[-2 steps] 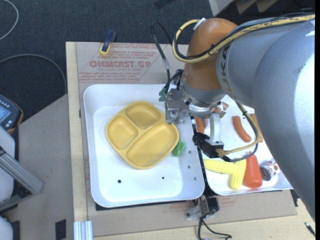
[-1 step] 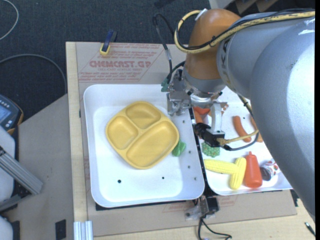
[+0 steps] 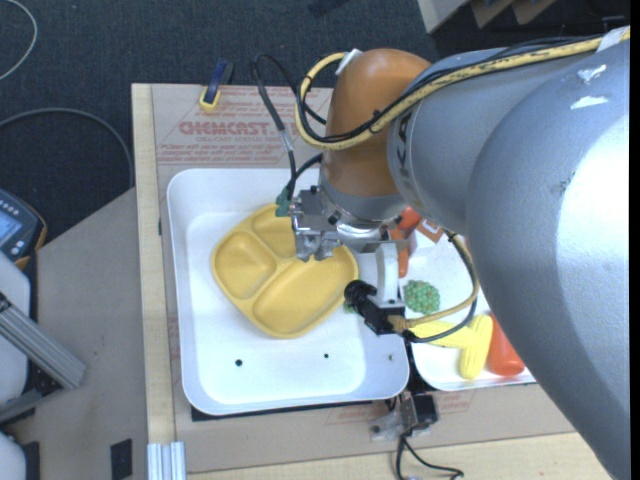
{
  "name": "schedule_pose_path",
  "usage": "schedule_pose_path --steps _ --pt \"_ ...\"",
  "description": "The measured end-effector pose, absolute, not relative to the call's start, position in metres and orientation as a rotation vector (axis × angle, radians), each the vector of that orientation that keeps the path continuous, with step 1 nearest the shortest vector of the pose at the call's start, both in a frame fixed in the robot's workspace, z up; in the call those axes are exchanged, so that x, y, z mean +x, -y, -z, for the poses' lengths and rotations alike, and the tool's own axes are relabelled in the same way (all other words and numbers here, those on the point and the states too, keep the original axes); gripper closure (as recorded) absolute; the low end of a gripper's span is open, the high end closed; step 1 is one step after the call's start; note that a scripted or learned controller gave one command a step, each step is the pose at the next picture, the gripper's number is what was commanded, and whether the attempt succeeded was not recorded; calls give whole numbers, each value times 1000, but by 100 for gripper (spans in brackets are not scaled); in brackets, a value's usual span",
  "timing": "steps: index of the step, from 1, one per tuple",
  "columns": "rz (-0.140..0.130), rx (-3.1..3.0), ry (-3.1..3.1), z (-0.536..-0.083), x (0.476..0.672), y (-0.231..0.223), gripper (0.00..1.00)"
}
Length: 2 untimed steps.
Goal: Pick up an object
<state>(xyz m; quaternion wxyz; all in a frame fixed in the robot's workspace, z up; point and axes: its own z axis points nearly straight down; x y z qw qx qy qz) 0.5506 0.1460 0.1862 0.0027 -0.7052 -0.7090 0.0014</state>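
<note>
Camera view: near part of the left bin [image 3: 290, 378] lies bare. Farther in, a yellow tray [image 3: 262, 273] sits mid-bin, the gripper [image 3: 318, 236] above its far-right edge; finger state cannot be determined. The arm [image 3: 520, 168] covers the right bin [image 3: 440, 373].

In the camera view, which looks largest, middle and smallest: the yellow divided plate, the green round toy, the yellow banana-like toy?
1. Yellow divided plate, clearly the largest.
2. Yellow banana-like toy, partly hidden by the arm, so its full size is unsure.
3. Green round toy, smallest as seen.
</note>
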Motion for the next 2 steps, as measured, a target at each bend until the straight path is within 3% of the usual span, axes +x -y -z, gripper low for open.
schedule_pose_path --steps 1,2 --pt "-15 -2219 2215 -108 545 -136 100" --pt "28 -2221 2233 -334 549 -177 100"
